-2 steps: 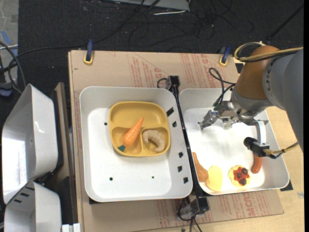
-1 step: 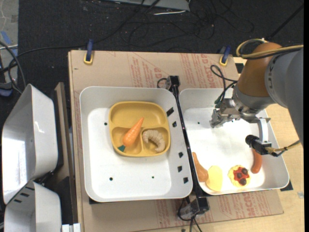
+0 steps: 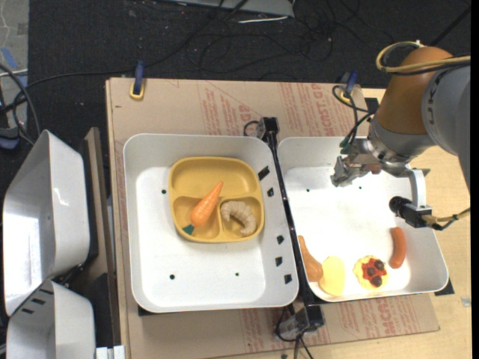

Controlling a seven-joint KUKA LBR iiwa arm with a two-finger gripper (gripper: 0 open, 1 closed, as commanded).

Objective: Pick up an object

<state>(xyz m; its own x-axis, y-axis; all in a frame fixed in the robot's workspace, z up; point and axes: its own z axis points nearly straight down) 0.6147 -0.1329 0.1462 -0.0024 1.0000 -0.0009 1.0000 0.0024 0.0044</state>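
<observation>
Gripper [image 3: 349, 172] sits over the right bin's [image 3: 352, 219] upper edge; whether it is open or holding anything cannot be told. Sausage [image 3: 397, 247], pizza slice [image 3: 372, 271] and other toy food lie well apart at the near edge. Left bin [image 3: 150, 223] holds a yellow tray [image 3: 187, 172] with a carrot [image 3: 206, 203]. Counter [image 3: 209, 103] is brown board over dark floor [image 3: 75, 28].

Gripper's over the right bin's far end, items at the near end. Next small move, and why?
Probably bring the gripper toward the near edge of the right white bin, above the orange-red sausage. The gripper hangs over bare floor, and the sausage lies apart from the yellow piece and small pizza.
</observation>
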